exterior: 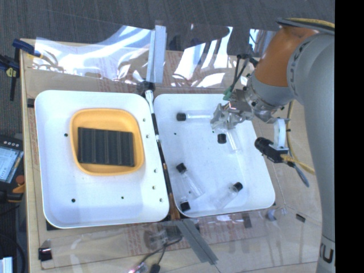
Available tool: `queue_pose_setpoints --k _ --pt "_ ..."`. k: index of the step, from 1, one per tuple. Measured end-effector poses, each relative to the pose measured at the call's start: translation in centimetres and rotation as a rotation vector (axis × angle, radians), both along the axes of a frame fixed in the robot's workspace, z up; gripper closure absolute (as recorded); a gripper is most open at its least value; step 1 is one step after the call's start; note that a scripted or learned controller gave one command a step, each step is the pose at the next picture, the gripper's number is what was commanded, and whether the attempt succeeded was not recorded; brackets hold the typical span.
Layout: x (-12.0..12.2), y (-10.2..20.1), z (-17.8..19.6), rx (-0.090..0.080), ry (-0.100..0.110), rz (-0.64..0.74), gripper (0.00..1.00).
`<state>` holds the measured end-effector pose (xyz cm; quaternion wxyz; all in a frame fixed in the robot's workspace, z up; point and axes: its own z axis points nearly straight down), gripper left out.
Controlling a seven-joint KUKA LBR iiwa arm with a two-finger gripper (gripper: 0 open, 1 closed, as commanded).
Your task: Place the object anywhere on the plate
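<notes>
A yellow plate (106, 118) with a dark ribbed insert (106, 146) lies in the left white bin (51, 198). Several clear vials with black caps lie in the right bin (259, 195). One vial (190, 117) is at the bin's far left. A second vial (226, 140) lies just below my gripper (225, 120). Another vial (185, 174) rests lower left, and a further vial (230, 192) sits near the front. My gripper hangs low over the far right part of the right bin, close above the second vial. I see no vial clearly lifted by it.
A loose black cap (184, 206) sits at the right bin's front left corner. A raised divider (157, 147) separates the two bins. Crinkled clear plastic sheeting (114, 53) lines the back of the bench. The grey arm (310, 84) enters from the right.
</notes>
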<state>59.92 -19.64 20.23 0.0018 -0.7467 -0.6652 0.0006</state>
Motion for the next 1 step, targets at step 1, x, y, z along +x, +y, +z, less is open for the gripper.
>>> queue_pose_setpoints --k 1 --pt "0.01 0.00 0.01 0.000 0.000 0.000 0.00"
